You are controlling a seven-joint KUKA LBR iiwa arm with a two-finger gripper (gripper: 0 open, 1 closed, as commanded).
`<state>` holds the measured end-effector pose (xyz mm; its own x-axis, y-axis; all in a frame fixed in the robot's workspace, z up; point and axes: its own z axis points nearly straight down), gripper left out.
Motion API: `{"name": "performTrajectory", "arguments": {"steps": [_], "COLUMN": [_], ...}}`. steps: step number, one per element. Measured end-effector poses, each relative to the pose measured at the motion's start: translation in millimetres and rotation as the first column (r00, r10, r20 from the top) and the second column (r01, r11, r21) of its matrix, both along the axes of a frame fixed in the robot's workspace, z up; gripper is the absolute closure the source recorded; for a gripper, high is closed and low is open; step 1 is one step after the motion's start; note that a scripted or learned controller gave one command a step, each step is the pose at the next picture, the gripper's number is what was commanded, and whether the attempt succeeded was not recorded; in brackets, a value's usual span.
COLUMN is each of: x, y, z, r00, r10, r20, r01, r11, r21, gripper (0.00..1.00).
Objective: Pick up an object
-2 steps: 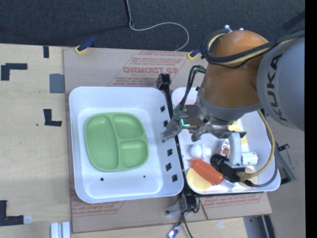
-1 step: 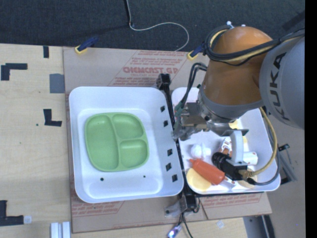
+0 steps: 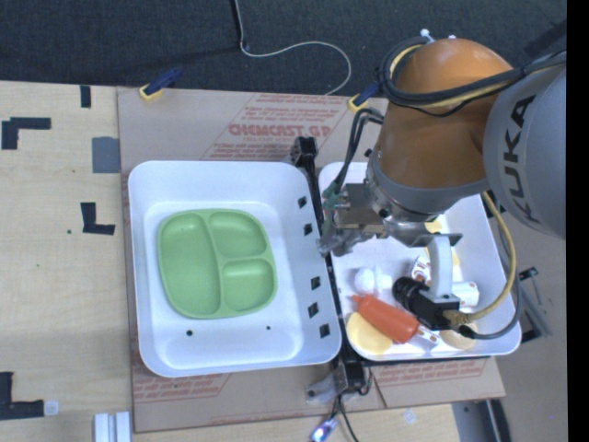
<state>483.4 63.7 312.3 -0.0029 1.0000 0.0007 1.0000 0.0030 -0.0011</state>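
Observation:
My gripper [image 3: 337, 236] hangs low over the left side of the right bin [image 3: 492, 219], close to the wall between the two bins. The arm's orange band and grey wrist cover much of that bin. In front of the gripper lie a small white rounded piece [image 3: 366, 279], an orange carrot-shaped toy [image 3: 386, 318] and a pale yellow disc [image 3: 366, 337] under the carrot's end. A white object with red marks [image 3: 444, 263] lies further right. Nothing visible sits between the gripper's tips.
The left bin [image 3: 152, 182] holds a green divided plate [image 3: 217, 262]. A tan rounded piece [image 3: 457, 340] lies at the right bin's front right corner. Black clips line the divider [image 3: 315, 247] between the bins. Cardboard lies under both bins.

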Motion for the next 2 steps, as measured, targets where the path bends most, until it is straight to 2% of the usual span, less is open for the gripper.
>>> {"name": "performTrajectory", "arguments": {"steps": [1, 2], "x": [0.3, 27.0], "y": [57.4, -27.3], "z": [60.7, 23.8], "r00": [1.0, 1.0], "r10": [0.006, -0.01], "r20": [0.005, -0.003], "r01": [-0.006, 0.01], "r11": [1.0, 1.0], "r21": [0.002, -0.004], "gripper": [1.0, 1.0]}}
